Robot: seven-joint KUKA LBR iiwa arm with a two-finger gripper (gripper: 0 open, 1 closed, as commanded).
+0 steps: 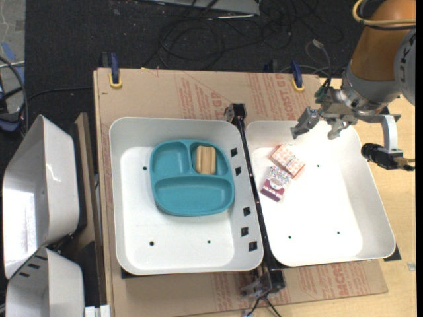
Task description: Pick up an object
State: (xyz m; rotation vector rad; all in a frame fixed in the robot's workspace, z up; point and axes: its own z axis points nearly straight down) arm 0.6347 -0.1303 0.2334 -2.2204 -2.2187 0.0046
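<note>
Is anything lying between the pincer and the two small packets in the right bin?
No. In the camera view, bare white bin floor separates the open pincer from the pink-and-white packet and the purple packet.

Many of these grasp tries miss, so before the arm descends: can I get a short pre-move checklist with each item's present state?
1. Gripper carries nothing: ok, its jaws stand spread with nothing between them.
2. Targets within the right bin: ok, a pink-and-white packet and a purple packet lie in its left part.
3. Gripper over a target: not ok, it hangs over the bin's far edge, right of the packets.
4. Packets apart for a clean single grasp: not ok, they lie touching or overlapping.
5. Left bin items away from the path: ok, the teal divided plate with a tan block sits beyond the divider.
</note>
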